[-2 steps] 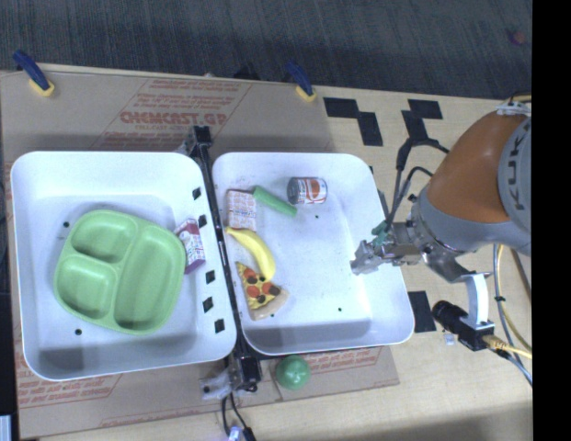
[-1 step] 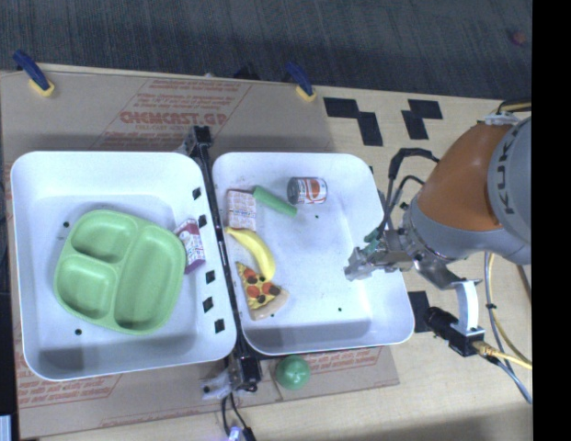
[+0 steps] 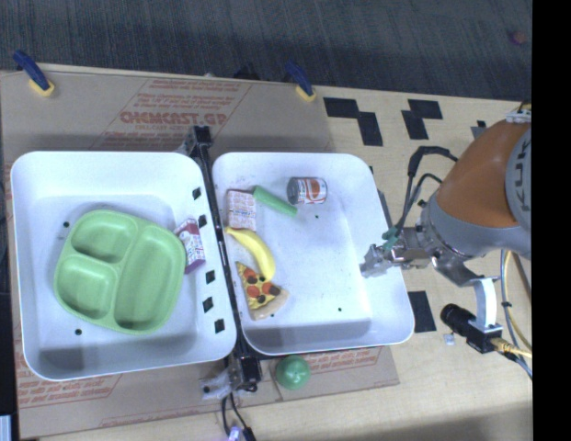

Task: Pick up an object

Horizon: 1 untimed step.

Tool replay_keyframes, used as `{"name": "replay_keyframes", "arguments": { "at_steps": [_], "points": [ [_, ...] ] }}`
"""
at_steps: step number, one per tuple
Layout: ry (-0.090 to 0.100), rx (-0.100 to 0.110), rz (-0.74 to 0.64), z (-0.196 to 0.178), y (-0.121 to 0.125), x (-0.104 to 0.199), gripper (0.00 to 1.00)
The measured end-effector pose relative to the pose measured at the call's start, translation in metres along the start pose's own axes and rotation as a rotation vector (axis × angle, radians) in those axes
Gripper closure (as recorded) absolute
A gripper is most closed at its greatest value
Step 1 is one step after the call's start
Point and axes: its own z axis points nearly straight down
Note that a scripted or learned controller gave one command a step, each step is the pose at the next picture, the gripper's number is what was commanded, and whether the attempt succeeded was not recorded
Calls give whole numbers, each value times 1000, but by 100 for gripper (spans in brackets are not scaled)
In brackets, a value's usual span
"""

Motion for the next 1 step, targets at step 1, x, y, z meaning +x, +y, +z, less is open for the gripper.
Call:
{"name": "replay_keyframes", "arguments": {
  "at_steps": [1],
  "points": [
    [0, -2, -1, -6, 0, 0, 100]
  ]
}}
